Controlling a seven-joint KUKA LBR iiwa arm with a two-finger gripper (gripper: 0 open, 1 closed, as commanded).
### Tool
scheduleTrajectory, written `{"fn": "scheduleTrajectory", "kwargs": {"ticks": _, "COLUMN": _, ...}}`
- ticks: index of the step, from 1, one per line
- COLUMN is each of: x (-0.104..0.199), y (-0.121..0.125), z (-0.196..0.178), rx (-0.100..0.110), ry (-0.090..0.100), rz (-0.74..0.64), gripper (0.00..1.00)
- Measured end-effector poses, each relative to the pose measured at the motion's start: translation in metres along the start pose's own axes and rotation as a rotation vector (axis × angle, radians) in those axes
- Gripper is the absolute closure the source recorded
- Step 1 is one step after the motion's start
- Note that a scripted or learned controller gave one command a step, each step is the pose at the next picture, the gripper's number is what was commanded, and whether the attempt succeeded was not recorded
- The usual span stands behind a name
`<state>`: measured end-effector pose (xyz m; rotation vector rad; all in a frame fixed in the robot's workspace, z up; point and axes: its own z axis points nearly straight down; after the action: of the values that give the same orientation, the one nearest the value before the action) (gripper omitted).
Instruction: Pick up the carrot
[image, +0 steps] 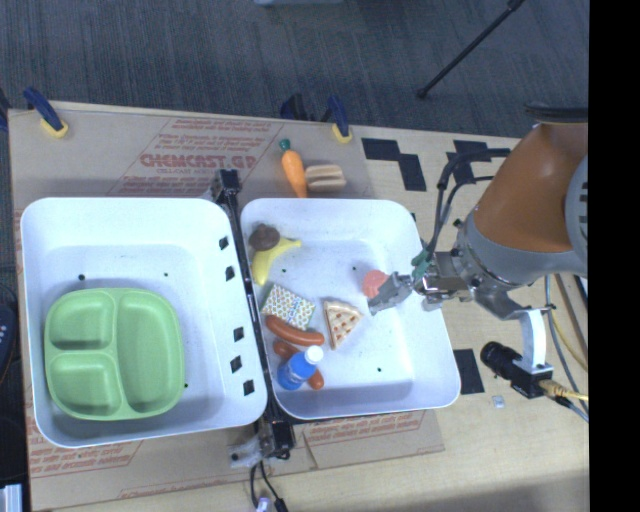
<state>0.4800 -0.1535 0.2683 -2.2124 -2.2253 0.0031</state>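
In the camera view, the carrot (292, 170) lay outside both bins, on the cardboard-covered surface (150, 155) just beyond the far rim of the right bin (400, 225), with a small sandwich-like toy (325, 178) touching or just beside it on the right. The arm (530, 205) reached in from the right, and its pincer (385, 293) hung over the right bin's right half, near a small red piece (374, 280), well apart from the carrot. Whether the pincer was wide or narrow could not be told.

The right bin held a banana (268, 258), a dark round item (264, 237), a checkered square (287, 302), a waffle wedge (341, 322), two sausages (293, 331) and a blue bottle (297, 368). The left bin (60, 225) carried a green divided tray (115, 352).
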Motion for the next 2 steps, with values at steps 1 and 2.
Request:
{"fn": "scheduleTrajectory", "kwargs": {"ticks": 1, "x": 0.020, "y": -0.004, "z": 0.114, "rx": 0.001, "ry": 0.000, "rz": -0.670, "gripper": 0.00}}
{"fn": "scheduleTrajectory", "kwargs": {"ticks": 2, "x": -0.048, "y": 0.035, "z": 0.090, "rx": -0.003, "ry": -0.004, "rz": -1.064, "gripper": 0.00}}
